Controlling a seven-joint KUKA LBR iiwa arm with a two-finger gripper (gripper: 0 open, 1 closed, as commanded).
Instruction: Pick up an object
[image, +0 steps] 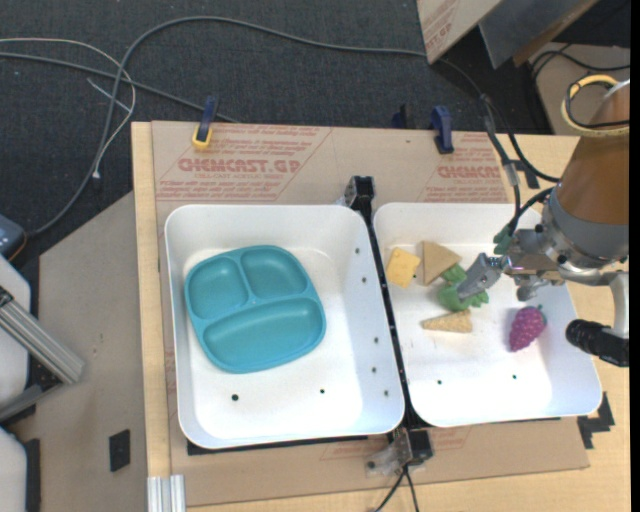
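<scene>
Gripper (503, 279) sits low over the right bin (480, 395), reaching in from the right under the grey wrist and orange band of the arm (598, 190). Its two fingers are spread: one finger (482, 272) points down-left and lies against the green toy (458, 287), the other (527, 288) hangs just above the purple grapes (526, 328). Nothing is pinched between them.

Five small things lie in the right bin. A yellow block (403, 267) sits near the bin's left wall, touching or just beside a tan wedge (436, 262). The green toy lies just below-right of the wedge, partly under the finger. A pale cone-like piece (448, 322) lies below the green toy, near it but apart. The grapes rest to the right of that piece, in the open middle-right of the bin.

The left bin (200, 400) holds a teal divided plate (256, 307), lying flat and tilted a little in plan, with its three compartments facing up. Both bins stand side by side on a cardboard sheet (270, 160) held by two blue clamps (208, 116) at the far edge. Cables (110, 75) trail over the dark floor beyond.
</scene>
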